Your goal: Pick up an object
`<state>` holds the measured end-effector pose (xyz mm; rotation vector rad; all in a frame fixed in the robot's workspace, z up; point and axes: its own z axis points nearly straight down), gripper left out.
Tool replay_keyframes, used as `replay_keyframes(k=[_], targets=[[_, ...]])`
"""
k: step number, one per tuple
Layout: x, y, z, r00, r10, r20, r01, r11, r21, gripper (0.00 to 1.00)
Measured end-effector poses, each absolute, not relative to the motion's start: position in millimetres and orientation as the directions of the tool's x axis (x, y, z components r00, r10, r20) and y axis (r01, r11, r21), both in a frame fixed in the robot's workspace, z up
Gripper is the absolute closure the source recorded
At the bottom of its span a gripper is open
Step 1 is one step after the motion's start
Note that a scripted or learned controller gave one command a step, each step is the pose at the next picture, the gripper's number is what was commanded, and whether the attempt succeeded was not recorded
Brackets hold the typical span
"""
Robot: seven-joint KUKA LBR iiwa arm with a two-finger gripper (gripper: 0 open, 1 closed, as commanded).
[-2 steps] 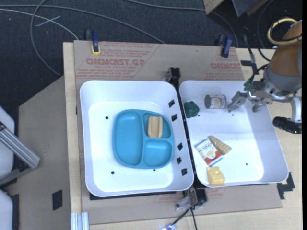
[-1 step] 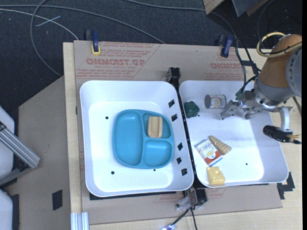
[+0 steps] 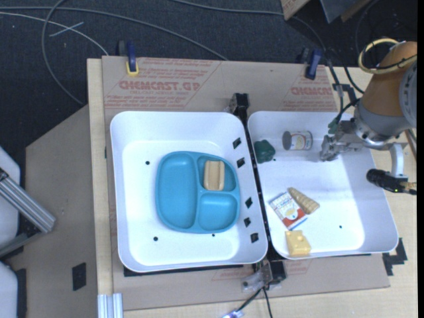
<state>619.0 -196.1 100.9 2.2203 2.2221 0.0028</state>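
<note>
Dark carpet with loose cables surrounds a brown board bench (image 3: pixel 99 177) printed with red lettering, blue clamps on its far edge. Two shallow white plastic bins sit side by side on it, glossy, rounded corners, touching along a black divider strip.

Left bin (image 3: pixel 132 237): a blue three-compartment tray (image 3: pixel 182 194), smooth moulded plastic, rounded outline. A tan rectangular block (image 3: pixel 213 175), looks like bread or sponge, lies in the tray's 1 o'clock compartment.

Right bin (image 3: pixel 371 224): small dark green lump (image 3: pixel 265 151) at the bin's 10 o'clock corner, against the divider. A short metallic can (image 3: pixel 298 140) lies on its side at 11 o'clock, label facing camera. Near the bin's 7 o'clock: a flat white-and-red packet (image 3: pixel 286 209), with a ridged tan cone-shaped piece (image 3: pixel 304 200) touching its 2 o'clock edge. Yellow blocky toy (image 3: pixel 298 244) at the 6 o'clock rim.

Arm is grey with an orange section, entering from 3 o'clock. Gripper (image 3: pixel 329 151) hangs over the right bin's 12 o'clock area, metal fingers pointing down. Can sits just beside the gripper at its 9 o'clock, apart from it, not between the fingers. Nothing visibly grasped. Jaw state: cannot tell at this resolution. Packet, cone and yellow toy sit well apart at the gripper's 7 o'clock.
</note>
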Motion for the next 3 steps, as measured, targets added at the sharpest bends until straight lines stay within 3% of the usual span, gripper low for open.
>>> replay_keyframes(k=[3], targets=[[620.9,-195.4,274.3,-0.001,1.000,-0.002,1.000,0.001,0.008,1.00]])
